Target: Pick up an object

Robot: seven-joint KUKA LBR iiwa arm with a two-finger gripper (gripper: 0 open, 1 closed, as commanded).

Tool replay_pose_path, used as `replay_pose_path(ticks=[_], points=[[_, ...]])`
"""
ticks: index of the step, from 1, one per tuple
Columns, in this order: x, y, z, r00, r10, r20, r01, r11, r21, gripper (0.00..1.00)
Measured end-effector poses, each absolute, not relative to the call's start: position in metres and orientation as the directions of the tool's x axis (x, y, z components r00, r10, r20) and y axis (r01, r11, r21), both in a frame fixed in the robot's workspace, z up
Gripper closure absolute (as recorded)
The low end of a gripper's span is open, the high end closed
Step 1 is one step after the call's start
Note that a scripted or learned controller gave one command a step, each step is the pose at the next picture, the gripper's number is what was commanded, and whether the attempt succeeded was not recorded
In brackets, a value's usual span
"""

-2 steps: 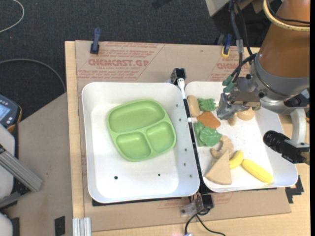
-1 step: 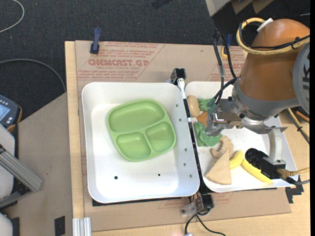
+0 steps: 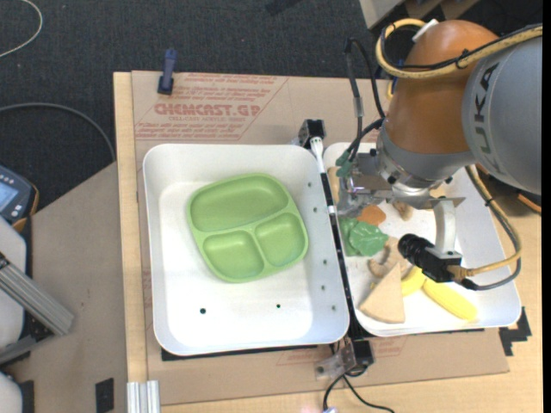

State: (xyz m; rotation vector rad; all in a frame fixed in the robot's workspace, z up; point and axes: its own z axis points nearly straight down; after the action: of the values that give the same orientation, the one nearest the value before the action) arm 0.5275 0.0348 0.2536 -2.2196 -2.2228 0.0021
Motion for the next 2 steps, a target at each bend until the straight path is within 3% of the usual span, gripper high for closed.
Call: replay_pose_path(ticks=[1,2], points=[[0.508,0.016,0.336,0.001,1.0,0.0,1.0,-0.001,0.01,1.0],[0.487,0.09,0.356,-0.008,1.0,0.003,1.0,0.008,0.004,1.0]])
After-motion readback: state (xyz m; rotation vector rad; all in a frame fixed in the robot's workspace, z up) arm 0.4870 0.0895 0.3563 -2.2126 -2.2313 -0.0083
